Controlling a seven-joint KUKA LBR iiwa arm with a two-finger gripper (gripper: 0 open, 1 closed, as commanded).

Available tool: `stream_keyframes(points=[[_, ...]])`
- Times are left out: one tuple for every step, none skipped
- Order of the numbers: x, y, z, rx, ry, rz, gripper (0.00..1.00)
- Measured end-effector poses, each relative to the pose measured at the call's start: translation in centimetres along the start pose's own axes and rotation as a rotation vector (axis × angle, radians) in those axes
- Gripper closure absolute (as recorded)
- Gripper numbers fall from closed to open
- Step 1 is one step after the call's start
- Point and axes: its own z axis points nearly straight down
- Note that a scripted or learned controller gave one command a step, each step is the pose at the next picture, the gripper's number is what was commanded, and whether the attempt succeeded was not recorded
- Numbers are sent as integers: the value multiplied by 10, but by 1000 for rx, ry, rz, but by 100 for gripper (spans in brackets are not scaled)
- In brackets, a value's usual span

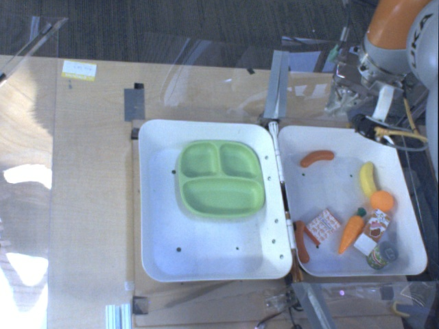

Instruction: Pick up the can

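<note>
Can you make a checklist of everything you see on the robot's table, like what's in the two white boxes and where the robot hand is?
Surface: pale wooden bench bearing two shallow white bins, left bin and right bin.
Job's things: small green-labelled can lying at the right bin's near right corner.
Clutter: green three-compartment plastic tray in the left bin; in the right bin two sausages, a yellow banana, an orange, a carrot, a red-and-white carton.
Grippers: grey gripper above the bench, beyond the right bin's far edge.
Cables: yellow cable by the arm.
Surroundings: dark carpet.
</note>
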Motion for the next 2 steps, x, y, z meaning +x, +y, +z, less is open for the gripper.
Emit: stream_keyframes(points=[[-83,28,-6,0,-3,111,100],[-62,-22,21,6,-2,148,100]])
